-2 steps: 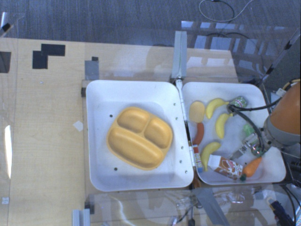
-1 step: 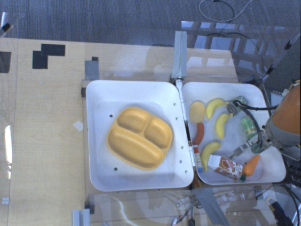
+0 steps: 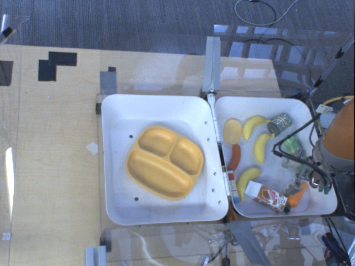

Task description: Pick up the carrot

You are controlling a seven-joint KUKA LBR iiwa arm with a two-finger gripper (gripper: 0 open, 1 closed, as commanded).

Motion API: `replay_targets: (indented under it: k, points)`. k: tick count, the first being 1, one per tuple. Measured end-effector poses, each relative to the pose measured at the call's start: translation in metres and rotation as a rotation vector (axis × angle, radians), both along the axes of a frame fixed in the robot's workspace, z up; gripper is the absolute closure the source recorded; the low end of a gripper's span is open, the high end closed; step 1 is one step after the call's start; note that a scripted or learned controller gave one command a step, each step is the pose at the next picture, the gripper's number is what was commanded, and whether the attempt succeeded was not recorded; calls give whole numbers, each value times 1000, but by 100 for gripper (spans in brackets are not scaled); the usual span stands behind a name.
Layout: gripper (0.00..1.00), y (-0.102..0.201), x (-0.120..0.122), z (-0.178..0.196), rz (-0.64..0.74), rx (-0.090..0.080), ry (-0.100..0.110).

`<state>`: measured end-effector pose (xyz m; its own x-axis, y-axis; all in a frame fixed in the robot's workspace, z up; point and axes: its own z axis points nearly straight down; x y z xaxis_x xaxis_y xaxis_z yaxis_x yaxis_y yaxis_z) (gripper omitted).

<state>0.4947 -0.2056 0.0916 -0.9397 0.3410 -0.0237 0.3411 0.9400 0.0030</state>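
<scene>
In the left bin [image 3: 111, 148], just a yellow divided plate [image 3: 165, 162]; in the right bin [image 3: 299, 105], bananas [image 3: 254, 125], a green can [image 3: 279, 123] and a printed carton [image 3: 268, 197], no writing on either legible. At the right bin's near right corner, touching the carton's end, the carrot [image 3: 298, 195], lying on the floor and not yet lifted. Just above and right of it, the gripper [image 3: 309, 176], whether released or clenched impossible to tell; by this judgement, descent, grasp and lift all left to do.
</scene>
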Motion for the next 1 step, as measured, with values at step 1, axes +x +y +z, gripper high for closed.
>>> replay_targets:
  k: [1]
  points:
    - [100,0,2,12,0,0,-3]
